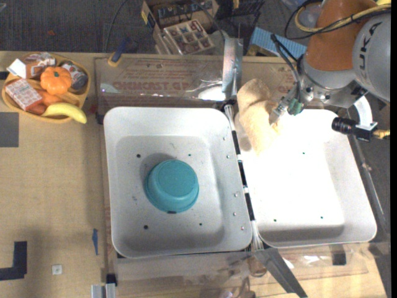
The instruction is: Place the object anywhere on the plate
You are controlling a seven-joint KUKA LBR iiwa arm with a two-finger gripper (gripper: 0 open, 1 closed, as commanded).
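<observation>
Fingers (286, 108) seemingly clenched on pale cream soft lumpy object (255, 121), over right bin's far-left corner. Teal round plate (172, 185) well apart in left bin; weak edge grip risks dropping midway.

You see the teal plate (172, 185) upside down in the left bin (124, 129). The gripper (286, 108) hangs at the right bin's (310, 191) far-left corner, touching a pale cloth-like object (255, 123) there.
</observation>
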